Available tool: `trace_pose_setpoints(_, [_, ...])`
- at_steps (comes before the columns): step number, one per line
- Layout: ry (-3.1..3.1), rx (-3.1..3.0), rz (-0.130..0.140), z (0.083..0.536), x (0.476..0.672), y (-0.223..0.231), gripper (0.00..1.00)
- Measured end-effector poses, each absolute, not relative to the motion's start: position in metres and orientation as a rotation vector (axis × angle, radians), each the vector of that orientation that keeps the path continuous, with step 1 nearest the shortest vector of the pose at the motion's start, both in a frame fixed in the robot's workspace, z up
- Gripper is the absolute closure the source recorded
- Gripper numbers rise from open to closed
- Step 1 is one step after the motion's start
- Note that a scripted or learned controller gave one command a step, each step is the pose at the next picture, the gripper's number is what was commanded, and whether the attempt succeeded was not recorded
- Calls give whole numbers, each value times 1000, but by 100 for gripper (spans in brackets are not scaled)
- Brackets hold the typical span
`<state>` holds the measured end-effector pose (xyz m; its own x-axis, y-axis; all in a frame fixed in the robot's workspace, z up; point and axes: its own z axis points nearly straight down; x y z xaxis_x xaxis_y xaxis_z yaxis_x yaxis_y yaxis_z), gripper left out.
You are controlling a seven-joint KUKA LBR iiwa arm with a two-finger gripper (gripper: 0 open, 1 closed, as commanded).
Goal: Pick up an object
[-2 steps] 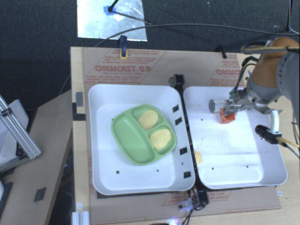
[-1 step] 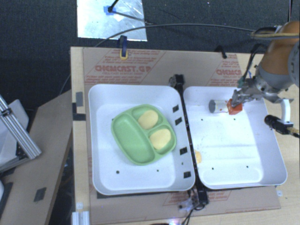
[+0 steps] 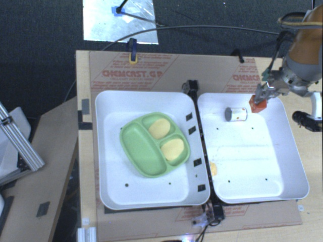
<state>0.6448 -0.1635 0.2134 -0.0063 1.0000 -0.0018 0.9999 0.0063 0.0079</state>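
Two shallow white bins sat side by side on the desk (image 3: pixel 55 135), over a brown sheet (image 3: pixel 151 69) printed with red lettering. Nearest the camera, the front half of the right bin (image 3: pixel 282 185) was bare white floor, with a small yellow piece (image 3: pixel 213 169) lying against its left wall, close to the divider between the bins. In the left bin (image 3: pixel 108 180) lay a green divided plate (image 3: pixel 154 145), tilted on the diagonal, with one long compartment and two smaller ones; each smaller one held a pale yellow rounded piece, one (image 3: pixel 172 148) nearer and one (image 3: pixel 160 128) further back. Deeper in the right bin, near its back wall, a small cylinder (image 3: pixel 235 114) with a grey end and white body lay on its side. Just to its right, apart from it, the gripper (image 3: pixel 259 104) hung over the bin's far right corner with a small orange-red object (image 3: pixel 257 106) at its tip, apparently pinched between the fingers. Above it rose the grey arm with its orange band (image 3: pixel 307 43). Beyond the bins, a blue clamp (image 3: pixel 132 49) stood at the sheet's far edge, and a shiny square panel (image 3: pixel 120 13) lay on the dark floor.
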Motion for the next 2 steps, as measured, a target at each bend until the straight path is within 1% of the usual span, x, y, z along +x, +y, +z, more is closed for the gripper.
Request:
trace_pose_setpoints(1, [2223, 2209, 7, 268, 647, -164, 100])
trace_pose_setpoints(2, [2231, 2211, 3, 273, 630, -115, 100])
